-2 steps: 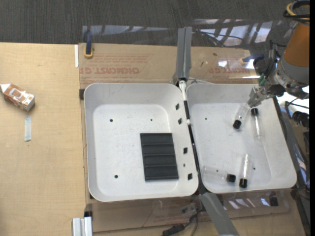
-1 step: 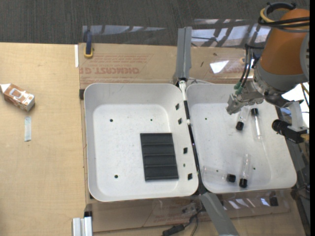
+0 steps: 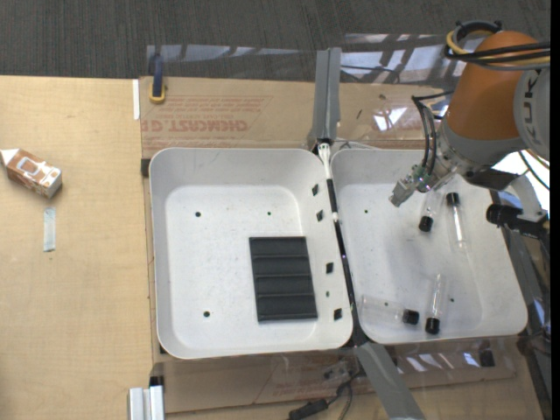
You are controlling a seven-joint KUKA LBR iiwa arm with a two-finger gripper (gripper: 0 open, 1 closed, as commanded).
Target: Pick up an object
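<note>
My gripper (image 3: 409, 188) hangs over the upper part of the right bin (image 3: 376, 234), below the arm's orange band (image 3: 486, 94). Several clear tubes with black caps lie in this bin. One tube (image 3: 426, 213) lies just right of and below the gripper, and another tube (image 3: 456, 221) lies a little farther right. Two more tubes (image 3: 435, 303) (image 3: 388, 310) rest near the bin's front edge. Nothing shows held in the gripper. A black ribbed block (image 3: 282, 277) lies flat in the middle of the left bin (image 3: 184, 234).
A grey divider bar (image 3: 327, 103) runs back from between the bins. A small orange and white box (image 3: 33, 172) and a pale strip (image 3: 49, 230) lie on the wooden bench at far left. Cardboard (image 3: 227, 116) lies behind the bins.
</note>
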